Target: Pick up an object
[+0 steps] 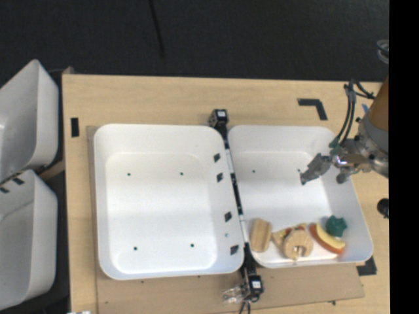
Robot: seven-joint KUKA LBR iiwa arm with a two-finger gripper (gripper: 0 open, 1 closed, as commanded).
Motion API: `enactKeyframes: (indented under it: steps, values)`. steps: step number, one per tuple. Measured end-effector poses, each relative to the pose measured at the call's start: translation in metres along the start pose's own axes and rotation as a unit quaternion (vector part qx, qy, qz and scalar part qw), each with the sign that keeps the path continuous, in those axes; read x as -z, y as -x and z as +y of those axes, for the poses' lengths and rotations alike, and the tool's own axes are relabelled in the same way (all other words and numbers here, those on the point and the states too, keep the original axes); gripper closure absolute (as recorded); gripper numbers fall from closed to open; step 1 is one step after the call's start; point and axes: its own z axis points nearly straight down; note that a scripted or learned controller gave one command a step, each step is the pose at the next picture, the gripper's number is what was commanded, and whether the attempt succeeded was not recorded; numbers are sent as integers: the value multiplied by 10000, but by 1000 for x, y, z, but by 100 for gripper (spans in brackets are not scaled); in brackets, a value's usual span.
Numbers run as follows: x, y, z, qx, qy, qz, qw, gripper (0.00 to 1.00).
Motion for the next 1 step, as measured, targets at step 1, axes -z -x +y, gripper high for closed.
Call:
enactKeyframes:
  steps: [1]
  values:
    - [77,-66,-30,35,34,4,10000,0]
